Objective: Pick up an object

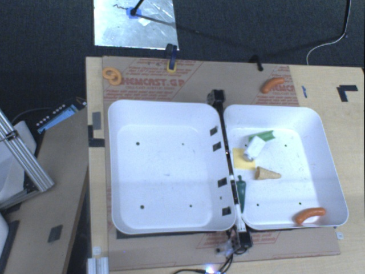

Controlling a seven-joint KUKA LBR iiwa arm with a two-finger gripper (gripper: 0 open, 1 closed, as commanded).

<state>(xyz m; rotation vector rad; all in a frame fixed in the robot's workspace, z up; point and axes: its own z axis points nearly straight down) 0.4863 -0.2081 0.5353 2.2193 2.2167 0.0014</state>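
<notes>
Cardboard-topped bench, two white bins; right bin (319, 131) holds a toy ice-cream cone (266, 173), near its middle beside a yellow slice (242, 160). Cone looks light, rigid, tapered, so I'd pinch across its wide end. Can't tell my gripper's state.

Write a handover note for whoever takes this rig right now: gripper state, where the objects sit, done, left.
Gripper: no state to report from the camera view.
Right bin: orange sausage at near right corner; cone, yellow piece, white-and-green item clustered near the divider; dark green piece against the divider.
On the board behind the bins: second sausage, pretzel.
Done: nothing lifted.
Left: the whole pick.
</notes>
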